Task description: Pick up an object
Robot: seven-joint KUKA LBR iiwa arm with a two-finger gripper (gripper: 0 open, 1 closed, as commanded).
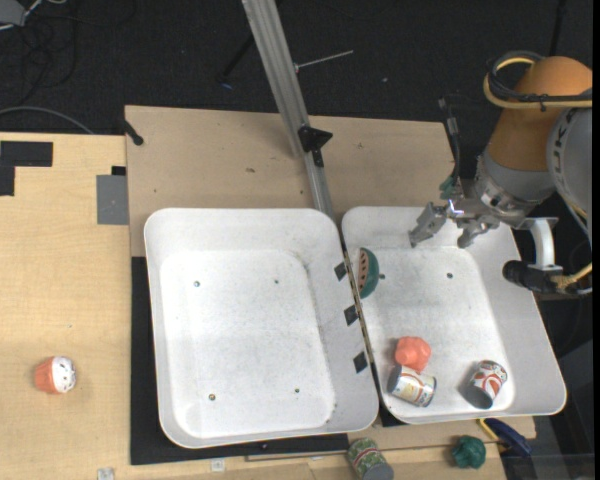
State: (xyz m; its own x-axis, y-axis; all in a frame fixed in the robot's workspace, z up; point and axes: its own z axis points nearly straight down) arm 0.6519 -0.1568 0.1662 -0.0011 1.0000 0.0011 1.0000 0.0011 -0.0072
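The likeliest things to pick all lie in the right bin point(525, 313), well below the claw point(452, 223) as the camera sees it. A lumpy orange-red object point(412, 351) sits nearest of the loose pieces, below the claw and slightly to its left. Just under it, touching or almost touching, a small can point(413, 387) lies on its side with a pale label. Further to the right, near the bin's lower corner, a second small can point(487, 382) with red and white markings lies tipped, its dark mouth facing down-left. A green and red striped object point(366, 272) rests against the bin's left wall, down and left of the claw and closer to it than the rest.

The claw hangs over the upper part of the right bin, its two fingers spread apart with nothing between them; one finger point(427, 227) points down-left. Above it to the right rises the arm's orange band point(540, 108).

The left bin point(170, 233) lies well to the claw's left, its white floor showing only small dark dots. Both bins sit on the worktop point(210, 158). A slanted metal rail point(285, 78) runs from the gap between the bins up and away, to the claw's upper left.

Outside the bins, far left of the claw, a small orange and white ball point(55, 375) rests on a lighter wooden surface point(40, 268). Along the bottom edge, below the right bin, sit a dark patterned object point(366, 457) and a green lump point(468, 452).
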